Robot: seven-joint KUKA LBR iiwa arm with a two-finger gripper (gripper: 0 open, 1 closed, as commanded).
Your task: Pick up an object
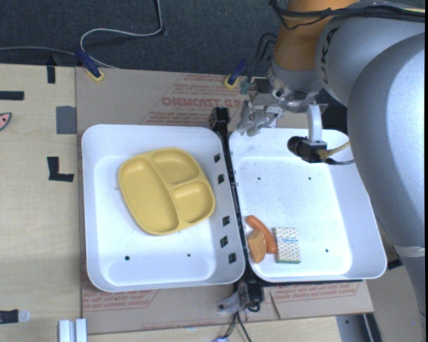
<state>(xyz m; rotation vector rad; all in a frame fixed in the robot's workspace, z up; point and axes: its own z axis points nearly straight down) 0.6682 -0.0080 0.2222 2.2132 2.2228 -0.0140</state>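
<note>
Small things are seen lying in the near left corner of the right bin (357, 255): an orange hot-dog toy (260, 231), a brown bread-like piece (257, 246) touching it, and a little white packet (287, 245) with a dotted pattern just beside them. Nothing is held. The gripper (255, 120) is seen high at the far edge of the right bin, well apart from these things; how it stands cannot be told. A yellow plate (166, 189) with three parts is seen lying in the left bin (107, 262).
</note>
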